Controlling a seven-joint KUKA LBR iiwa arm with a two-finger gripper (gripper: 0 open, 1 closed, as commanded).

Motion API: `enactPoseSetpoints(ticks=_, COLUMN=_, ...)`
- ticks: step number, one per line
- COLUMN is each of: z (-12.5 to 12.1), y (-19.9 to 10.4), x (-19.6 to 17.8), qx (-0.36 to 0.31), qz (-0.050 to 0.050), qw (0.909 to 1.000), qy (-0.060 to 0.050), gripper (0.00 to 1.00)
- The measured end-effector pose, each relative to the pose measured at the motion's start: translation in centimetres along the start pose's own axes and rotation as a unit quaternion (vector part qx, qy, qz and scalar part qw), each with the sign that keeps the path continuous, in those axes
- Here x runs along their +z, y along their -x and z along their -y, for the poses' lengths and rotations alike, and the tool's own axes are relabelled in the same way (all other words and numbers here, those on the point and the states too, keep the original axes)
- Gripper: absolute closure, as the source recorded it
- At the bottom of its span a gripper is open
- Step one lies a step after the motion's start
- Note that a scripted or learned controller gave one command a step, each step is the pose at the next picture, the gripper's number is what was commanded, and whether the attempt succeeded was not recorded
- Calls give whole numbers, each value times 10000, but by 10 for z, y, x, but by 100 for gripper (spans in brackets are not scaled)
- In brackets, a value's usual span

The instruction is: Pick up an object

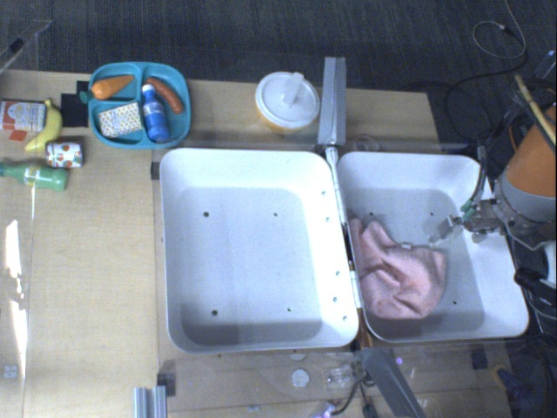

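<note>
A crumpled pink cloth (pixel 396 273) lies in the right white bin (pixel 409 160), against its left wall and toward the front. My gripper (pixel 442 233) reaches in from the right and sits low over the bin floor, at the cloth's upper right edge. A corner of the cloth rises toward its tip. The grey arm with its orange band (pixel 531 168) stands over the bin's right rim.
The left white bin (pixel 244 160) sits beside it. Behind the bins are a blue divided tray (pixel 178 103) with toy food, a white lidded bowl (pixel 287 100) and a metal post (pixel 332 103). A banana (pixel 48 127), a small can (pixel 63 154) and a green bottle (pixel 35 176) lie far left.
</note>
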State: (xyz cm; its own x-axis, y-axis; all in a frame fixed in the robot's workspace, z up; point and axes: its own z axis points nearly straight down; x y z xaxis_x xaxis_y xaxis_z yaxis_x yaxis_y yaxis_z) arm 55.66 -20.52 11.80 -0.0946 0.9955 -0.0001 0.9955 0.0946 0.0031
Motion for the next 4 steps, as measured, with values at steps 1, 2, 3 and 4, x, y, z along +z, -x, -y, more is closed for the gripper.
enactPoseSetpoints(ticks=1, z=36, y=-48, x=28, qx=-833, qz=30, qw=9965, qy=55, gripper=0)
enactPoseSetpoints(ticks=2, z=32, y=-48, x=15, qx=-840, qz=50, qw=9964, qy=98, gripper=100)
enactPoseSetpoints(ticks=3, z=-57, y=-82, x=-51, qx=772, qz=6, qw=9970, qy=5, gripper=100)
enactPoseSetpoints(ticks=4, z=-57, y=-82, x=-51, qx=772, qz=8, qw=9970, qy=5, gripper=0)
